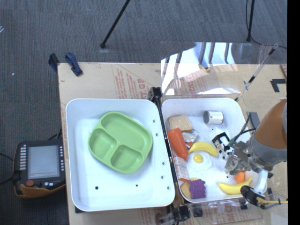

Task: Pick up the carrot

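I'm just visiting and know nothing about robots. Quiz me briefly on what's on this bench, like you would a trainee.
1. True or false: the green three-compartment plastic plate lies in the white bin on the view's left.
2. Which of these shares a bin with the long orange toy carrot? A) a yellow toy banana B) a blue ball C) a red spoon
3. From which side of the view does the grey arm with the orange band reach in?

Key: 1 true; 2 A; 3 the right.
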### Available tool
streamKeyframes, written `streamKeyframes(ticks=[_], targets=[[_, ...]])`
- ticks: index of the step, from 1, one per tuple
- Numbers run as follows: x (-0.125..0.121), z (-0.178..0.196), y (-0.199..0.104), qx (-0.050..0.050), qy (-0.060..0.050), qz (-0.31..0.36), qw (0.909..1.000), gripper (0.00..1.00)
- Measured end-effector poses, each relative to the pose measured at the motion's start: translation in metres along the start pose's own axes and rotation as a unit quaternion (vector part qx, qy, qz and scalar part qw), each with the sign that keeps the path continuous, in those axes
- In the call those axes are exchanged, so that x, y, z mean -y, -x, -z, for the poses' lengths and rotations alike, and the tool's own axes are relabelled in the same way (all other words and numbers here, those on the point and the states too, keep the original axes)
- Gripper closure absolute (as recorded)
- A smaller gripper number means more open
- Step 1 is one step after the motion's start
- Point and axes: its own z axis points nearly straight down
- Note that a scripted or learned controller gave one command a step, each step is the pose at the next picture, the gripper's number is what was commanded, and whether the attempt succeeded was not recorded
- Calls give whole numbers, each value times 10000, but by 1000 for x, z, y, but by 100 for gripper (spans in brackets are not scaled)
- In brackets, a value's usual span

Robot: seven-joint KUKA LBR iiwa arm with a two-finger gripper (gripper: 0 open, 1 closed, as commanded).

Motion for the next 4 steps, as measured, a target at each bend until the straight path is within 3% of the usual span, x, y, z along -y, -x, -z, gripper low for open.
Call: streamKeyframes(ticks=[1,2,3,4], targets=[[-1,9,2,4,20,224,9997,100],[2,24,-2,6,27,885,9961,100],[2,24,-2,6,25,882,9961,0],[-7,-12,12,-18,-2,434,9991,0]])
